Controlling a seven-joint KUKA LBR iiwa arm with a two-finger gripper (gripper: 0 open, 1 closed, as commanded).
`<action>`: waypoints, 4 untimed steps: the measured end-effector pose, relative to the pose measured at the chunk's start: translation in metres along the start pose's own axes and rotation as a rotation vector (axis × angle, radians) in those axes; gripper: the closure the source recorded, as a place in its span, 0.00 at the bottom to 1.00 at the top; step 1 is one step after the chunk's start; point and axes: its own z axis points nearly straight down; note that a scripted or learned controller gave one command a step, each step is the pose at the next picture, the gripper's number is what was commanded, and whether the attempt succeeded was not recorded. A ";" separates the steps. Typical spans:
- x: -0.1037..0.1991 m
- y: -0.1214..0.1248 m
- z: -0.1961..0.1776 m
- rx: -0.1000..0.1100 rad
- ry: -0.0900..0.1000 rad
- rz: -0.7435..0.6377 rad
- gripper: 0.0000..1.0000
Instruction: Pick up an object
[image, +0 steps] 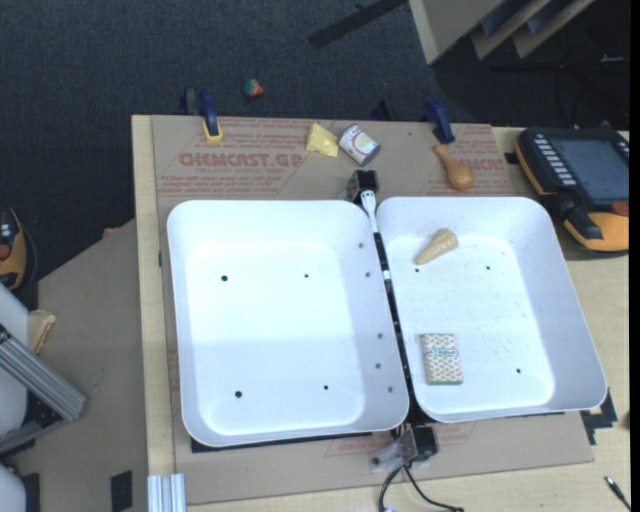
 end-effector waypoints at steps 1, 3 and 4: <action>0.059 0.057 0.173 0.027 0.011 -0.005 1.00; 0.094 -0.002 0.134 0.020 0.008 -0.003 1.00; 0.114 0.014 -0.003 -0.007 0.002 -0.002 1.00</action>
